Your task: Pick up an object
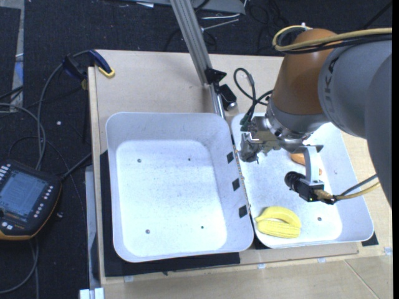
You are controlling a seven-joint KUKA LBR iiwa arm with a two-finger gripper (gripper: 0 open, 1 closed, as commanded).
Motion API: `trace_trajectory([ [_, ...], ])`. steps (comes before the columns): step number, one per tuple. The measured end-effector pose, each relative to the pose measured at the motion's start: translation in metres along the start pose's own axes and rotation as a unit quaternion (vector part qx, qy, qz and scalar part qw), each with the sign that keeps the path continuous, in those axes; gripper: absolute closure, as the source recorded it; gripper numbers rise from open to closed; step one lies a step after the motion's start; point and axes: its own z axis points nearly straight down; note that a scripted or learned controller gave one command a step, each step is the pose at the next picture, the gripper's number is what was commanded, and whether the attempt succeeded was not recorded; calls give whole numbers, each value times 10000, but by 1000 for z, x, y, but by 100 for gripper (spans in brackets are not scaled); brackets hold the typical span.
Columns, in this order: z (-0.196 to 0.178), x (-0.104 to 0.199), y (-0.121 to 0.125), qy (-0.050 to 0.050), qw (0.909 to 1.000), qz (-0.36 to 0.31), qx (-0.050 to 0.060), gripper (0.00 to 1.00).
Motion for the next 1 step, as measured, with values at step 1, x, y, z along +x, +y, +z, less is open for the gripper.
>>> trace_trajectory([
  [1, -1, 62, 7, 0, 10000, 0, 1, 100],
])
